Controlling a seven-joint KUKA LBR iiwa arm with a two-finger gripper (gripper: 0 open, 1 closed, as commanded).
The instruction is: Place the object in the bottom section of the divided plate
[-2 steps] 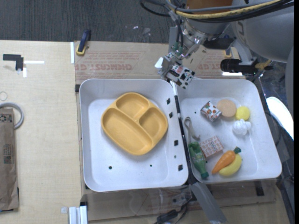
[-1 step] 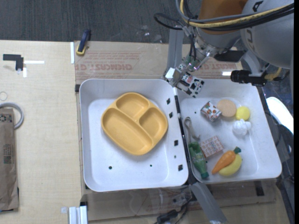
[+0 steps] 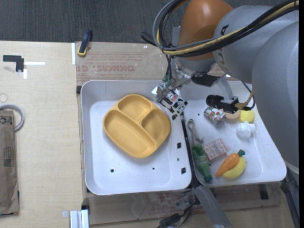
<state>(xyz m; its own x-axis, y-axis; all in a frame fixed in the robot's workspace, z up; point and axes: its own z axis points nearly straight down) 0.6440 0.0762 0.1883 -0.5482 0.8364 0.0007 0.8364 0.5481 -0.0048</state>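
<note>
The grey arm (image 3: 256,37) with its orange band reaches in over the right bin (image 3: 270,167). The left bin (image 3: 95,175) holds the yellow divided plate (image 3: 137,125), its three sections bare. The gripper (image 3: 172,100) hangs just above the plate's upper right rim, near the wall between the bins; whether it is spread or pinching anything cannot be told. In the right bin lie a green bottle (image 3: 200,159), a toy carrot (image 3: 228,163) on a yellow fruit (image 3: 236,170), a pink box (image 3: 215,148), a lemon (image 3: 246,116) and a small white piece (image 3: 244,130).
</note>
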